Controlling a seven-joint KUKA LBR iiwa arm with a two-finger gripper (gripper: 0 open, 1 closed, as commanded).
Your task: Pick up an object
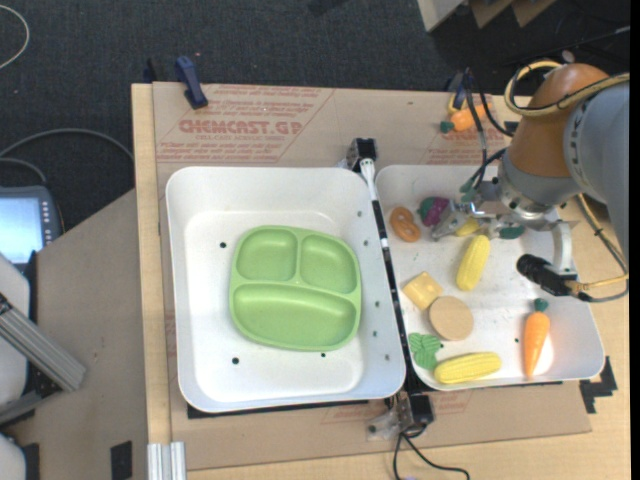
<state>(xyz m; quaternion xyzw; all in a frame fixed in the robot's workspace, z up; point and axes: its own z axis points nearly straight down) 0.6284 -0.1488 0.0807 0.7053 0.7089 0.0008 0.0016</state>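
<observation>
The brown cardboard sheet (pixel 300 118) under both bins carries red print along its far edge reading roughly "CHEMCAST G P", with smaller lines below too fine to read. The left shallow white bin (pixel 190 268) holds a light green plastic divided plate (pixel 295 288) at its middle. The right shallow white bin (pixel 585 353) holds the toy food: an orange oval piece (pixel 405 224) and a dark purple-and-green piece (pixel 434 209) near its far left corner, a yellow corn cob (pixel 473 261) at the middle, a pale yellow block (pixel 421 290) and a tan round disc (pixel 451 319) toward the left wall, a green leafy piece (pixel 424 348) and a second yellow corn cob (pixel 467 368) along the near edge, and an orange carrot with a green top (pixel 537 338) near the near right corner. The grey arm's gripper (pixel 485 213) sits low over the far part of the right bin, just beyond the middle corn cob; I cannot tell how it is set.
</observation>
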